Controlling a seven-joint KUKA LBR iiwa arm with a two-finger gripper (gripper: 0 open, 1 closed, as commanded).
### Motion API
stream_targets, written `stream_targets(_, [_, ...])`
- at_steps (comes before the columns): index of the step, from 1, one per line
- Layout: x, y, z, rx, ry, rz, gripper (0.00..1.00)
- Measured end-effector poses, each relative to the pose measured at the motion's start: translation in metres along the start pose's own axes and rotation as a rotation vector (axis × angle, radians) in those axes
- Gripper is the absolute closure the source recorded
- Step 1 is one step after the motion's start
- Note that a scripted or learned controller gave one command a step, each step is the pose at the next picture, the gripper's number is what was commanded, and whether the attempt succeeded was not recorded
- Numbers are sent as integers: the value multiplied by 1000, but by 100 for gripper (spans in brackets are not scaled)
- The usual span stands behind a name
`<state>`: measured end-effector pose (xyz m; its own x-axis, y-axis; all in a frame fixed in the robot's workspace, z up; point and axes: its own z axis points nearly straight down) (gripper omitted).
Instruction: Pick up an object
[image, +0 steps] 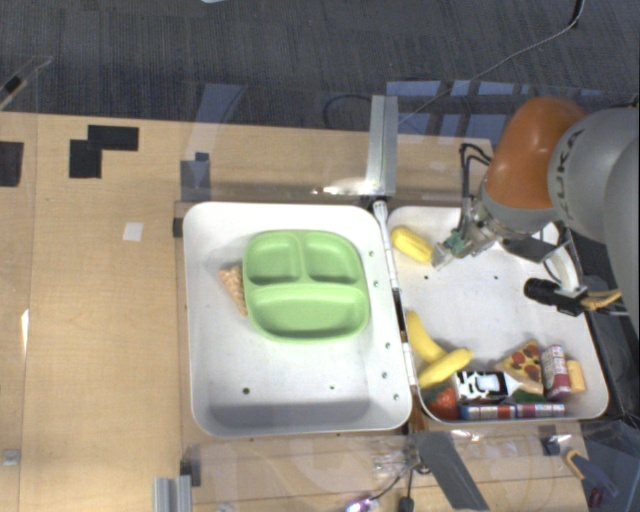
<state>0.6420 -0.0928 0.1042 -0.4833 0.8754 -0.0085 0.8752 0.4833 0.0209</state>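
Observation:
My gripper (447, 249) is low in the right bin (500, 300), near its back left corner. Its tip sits just right of a short yellow object (411, 244) that lies against the bin's back left wall, close to it or touching. The grey arm with its orange band (530, 150) comes in from the right above the bin. Two yellow bananas (432, 356) lie at the bin's left side further forward.
Several small items crowd the right bin's front edge: a red fruit (445, 402), a black-and-white pack (482, 384), a bottle (556, 370). The left bin (290, 400) holds a green divided plate (303, 283) with a tan piece (233, 288) beside it. A black cable plug (545, 292) hangs by the arm.

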Motion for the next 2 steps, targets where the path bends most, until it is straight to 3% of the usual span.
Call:
stream_targets(1, [-15, 18, 17, 30, 15, 28, 100])
stream_targets(2, [-22, 16, 15, 26, 1, 35, 0])
